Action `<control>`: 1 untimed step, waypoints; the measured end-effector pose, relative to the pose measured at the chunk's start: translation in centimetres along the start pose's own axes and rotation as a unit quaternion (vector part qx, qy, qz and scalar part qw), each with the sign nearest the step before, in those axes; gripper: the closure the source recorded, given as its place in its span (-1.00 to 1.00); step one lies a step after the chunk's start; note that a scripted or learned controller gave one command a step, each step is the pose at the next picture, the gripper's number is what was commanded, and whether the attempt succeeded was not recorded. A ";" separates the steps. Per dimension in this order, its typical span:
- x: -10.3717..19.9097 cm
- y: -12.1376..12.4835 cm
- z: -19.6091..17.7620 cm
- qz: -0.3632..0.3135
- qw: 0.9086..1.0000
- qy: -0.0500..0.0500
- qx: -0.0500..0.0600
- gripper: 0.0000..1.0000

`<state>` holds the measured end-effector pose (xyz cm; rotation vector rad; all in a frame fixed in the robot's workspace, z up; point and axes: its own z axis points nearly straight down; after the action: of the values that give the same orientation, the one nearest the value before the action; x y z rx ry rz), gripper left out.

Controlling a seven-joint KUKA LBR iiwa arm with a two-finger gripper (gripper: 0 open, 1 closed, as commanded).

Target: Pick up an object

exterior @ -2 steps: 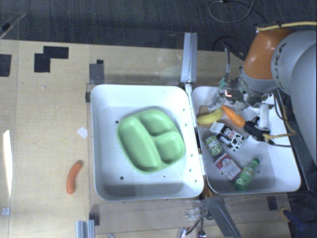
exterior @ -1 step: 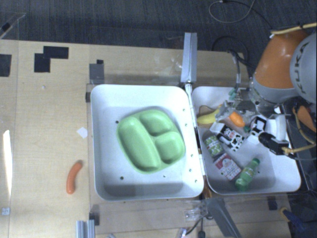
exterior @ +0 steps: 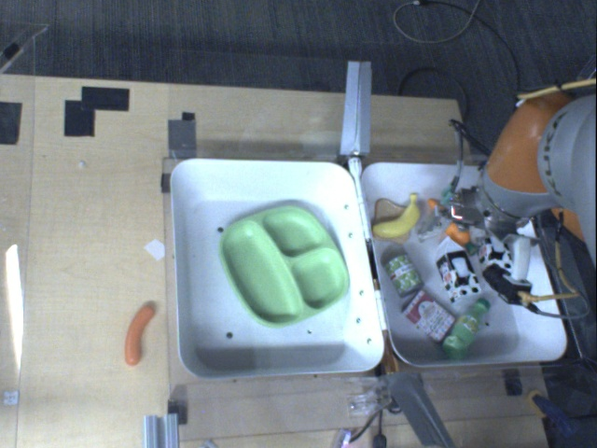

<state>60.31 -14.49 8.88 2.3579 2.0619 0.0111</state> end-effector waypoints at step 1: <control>0.2 0.2 -1.3 -0.001 1.000 0.002 -0.003 1.00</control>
<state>60.57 -14.31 10.14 2.3530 2.0632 0.0220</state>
